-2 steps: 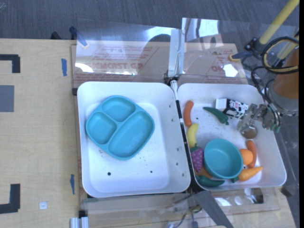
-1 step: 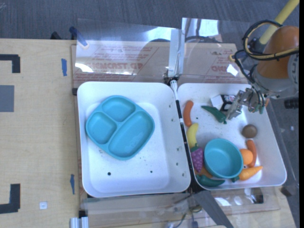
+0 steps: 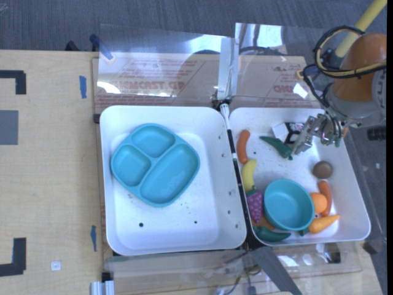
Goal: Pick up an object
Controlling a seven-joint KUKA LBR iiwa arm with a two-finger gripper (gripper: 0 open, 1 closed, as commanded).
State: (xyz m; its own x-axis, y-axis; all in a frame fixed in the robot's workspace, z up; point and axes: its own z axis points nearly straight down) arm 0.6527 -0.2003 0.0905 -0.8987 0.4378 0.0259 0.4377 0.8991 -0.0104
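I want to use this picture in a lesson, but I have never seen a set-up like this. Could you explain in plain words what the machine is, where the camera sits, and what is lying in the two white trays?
This is one picture, taken by a fixed camera above a bench, looking down at a slant. The robot arm, grey with an orange band, reaches in from the right. Its tool hangs over the right bin, near a dark green piece; I see nothing held in it. The left bin holds a blue divided plate. The right bin holds a blue bowl and toy foods: an orange sausage shape, a yellow banana, purple grapes, a brown ball and a carrot.
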